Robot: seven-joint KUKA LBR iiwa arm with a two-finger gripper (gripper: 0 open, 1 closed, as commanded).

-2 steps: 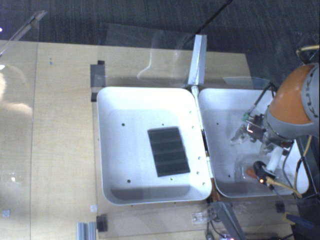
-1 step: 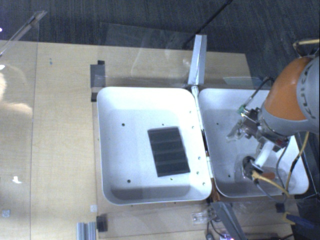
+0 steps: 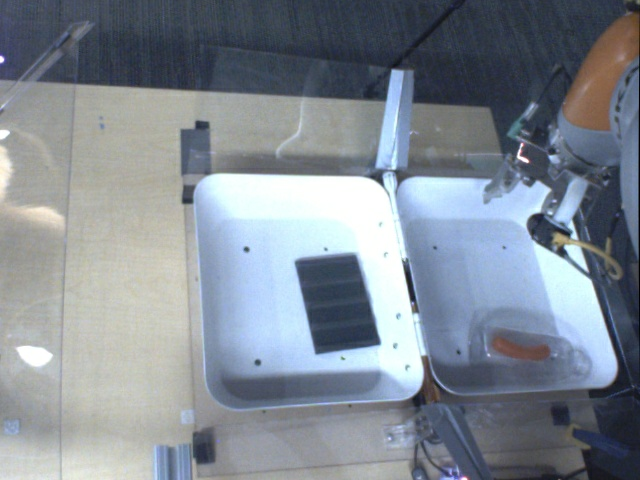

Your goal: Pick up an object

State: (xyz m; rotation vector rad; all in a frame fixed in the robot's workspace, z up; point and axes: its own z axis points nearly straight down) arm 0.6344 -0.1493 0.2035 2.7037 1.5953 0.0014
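The camera view looks down at a slant on the bench. At the upper right the grey arm with its orange band (image 3: pixel 605 63) reaches in, and its two-finger gripper (image 3: pixel 530 183) hangs above the far right corner of the right-hand shallow white bin (image 3: pixel 440 238). From this angle I cannot tell whether the jaws are released or clenched; nothing can be seen between them, and they appear to touch neither the bin nor anything in it. A loop of cable hangs beside the wrist.

The right-hand bin holds a clear plastic package with an orange-red elongated item inside (image 3: pixel 525 348). It lies flat near the bin's near right corner, well apart from the gripper.

The left-hand shallow white bin (image 3: pixel 230 268) holds a dark ribbed rectangular pad (image 3: pixel 337 303), lying flat near the middle, turned slightly off the bin's sides. The two bins sit side by side, touching along their inner edges, with a metal bar (image 3: pixel 397 118) rising from behind the seam.

Both bins rest on a pale wooden benchtop (image 3: pixel 110 268), with small black brackets (image 3: pixel 197 148) at the left bin's corners. Beyond the bench lies dark grey carpet (image 3: pixel 250 13).
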